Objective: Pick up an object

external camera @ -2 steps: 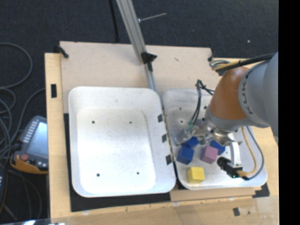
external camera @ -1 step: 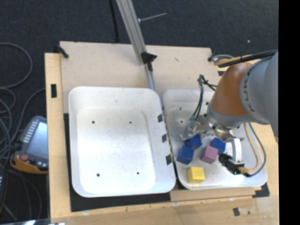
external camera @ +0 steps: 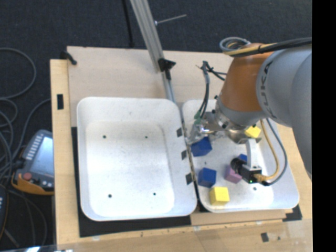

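Item 1. Grey arm with orange band: enters from the right of the frame and hangs over the upper part of the right-hand shallow white plastic bin. Its wrist hides the gripper body; the gripper sits at the bin's upper left corner, close to the inner wall. Whether the jaws are released or clenched cannot be told from this angle.

Item 2. Blue foam cube, upper: lies tilted directly below the gripper, touching or nearly touching it. It is judged the likely target, since the tool is lowered over it; no grasp is confirmed.

Item 3. Blue foam cube, lower: rests on the bin floor near the left wall, apart from the tool.

Item 4. Yellow foam cube: lies at the bin's lower edge, just below the lower blue cube.

Item 5. Purple foam block: centre of the bin, beside a black cable fitting that hangs off the arm.

Item 6. Small yellow block: partly hidden under the wrist, right of centre.

Item 7. Left-hand shallow white plastic bin: sits beside the right one on the tan counter, presumably the drop-off side.

Item 8. Slanted aluminium rail: upper centre, a fixed mount.
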Available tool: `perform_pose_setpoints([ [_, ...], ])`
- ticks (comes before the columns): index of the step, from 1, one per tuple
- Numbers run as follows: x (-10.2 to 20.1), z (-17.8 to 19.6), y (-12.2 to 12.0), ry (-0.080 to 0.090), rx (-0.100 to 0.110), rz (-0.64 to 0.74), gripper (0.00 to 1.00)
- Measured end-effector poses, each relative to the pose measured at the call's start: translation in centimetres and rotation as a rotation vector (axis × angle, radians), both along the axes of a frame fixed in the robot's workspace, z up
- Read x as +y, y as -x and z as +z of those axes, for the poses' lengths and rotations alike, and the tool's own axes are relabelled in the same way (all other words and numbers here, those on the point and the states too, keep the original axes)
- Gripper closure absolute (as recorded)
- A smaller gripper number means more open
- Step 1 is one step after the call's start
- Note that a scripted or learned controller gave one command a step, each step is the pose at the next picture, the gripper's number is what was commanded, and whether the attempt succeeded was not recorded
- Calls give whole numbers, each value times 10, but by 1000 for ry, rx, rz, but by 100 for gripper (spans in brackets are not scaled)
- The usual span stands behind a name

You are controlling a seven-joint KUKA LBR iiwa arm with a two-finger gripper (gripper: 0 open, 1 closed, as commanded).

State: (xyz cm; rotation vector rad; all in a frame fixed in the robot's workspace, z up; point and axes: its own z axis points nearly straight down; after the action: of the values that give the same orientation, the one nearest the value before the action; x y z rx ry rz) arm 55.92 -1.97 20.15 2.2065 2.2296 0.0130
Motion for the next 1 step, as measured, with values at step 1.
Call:
perform_pose_setpoints([
  [1,21,-5,8,1,9,-5,100],
])
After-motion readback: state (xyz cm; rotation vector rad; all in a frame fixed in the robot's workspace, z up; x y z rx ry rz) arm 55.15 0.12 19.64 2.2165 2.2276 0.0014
